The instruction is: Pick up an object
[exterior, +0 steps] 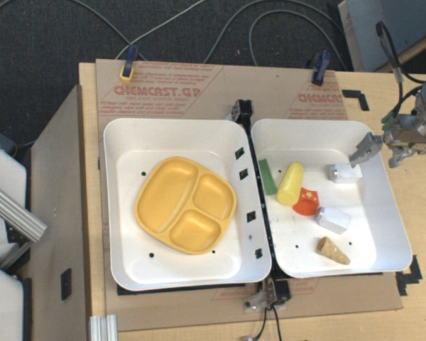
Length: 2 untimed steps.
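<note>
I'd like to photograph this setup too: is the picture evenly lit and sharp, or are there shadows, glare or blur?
Camera view: lighting is bright and even, the white bins nearly washed out, with soft shadows along their walls. The yellow tray is sharp, with a mild sheen. The gripper at the right edge looks slightly smeared. The small white blocks barely stand out from the bin.

Reaches in from the right edge, low over the scene, with little of the arm itself showing. Tool (380, 155) at the right side, grey metal, spread open: one finger (364, 148) angled down and to the left, the other a short stub below the wrist block. Nothing between them. Dark cables looping above the wrist.
</note>
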{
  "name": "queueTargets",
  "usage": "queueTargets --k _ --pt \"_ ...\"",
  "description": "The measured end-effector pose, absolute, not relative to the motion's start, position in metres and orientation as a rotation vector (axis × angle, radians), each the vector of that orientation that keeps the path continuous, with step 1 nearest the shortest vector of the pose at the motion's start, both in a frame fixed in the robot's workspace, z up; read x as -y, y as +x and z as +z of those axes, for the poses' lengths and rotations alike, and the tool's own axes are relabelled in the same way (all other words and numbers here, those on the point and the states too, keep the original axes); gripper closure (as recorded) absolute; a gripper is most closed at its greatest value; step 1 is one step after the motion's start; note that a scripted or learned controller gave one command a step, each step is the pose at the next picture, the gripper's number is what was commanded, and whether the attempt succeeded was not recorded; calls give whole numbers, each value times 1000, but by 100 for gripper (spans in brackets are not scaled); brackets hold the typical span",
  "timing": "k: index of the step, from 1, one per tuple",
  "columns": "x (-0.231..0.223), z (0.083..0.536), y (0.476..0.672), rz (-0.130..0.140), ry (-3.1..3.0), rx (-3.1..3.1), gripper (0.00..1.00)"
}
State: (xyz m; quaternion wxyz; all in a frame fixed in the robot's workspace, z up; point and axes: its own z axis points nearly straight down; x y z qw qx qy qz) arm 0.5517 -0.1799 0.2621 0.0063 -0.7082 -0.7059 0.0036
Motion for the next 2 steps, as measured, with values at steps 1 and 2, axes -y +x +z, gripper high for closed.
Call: queueTargets --k 1,2 --pt "179 269 554 0 -2220 2221 0" --pt "180 209 560 3 -2217 2218 0"
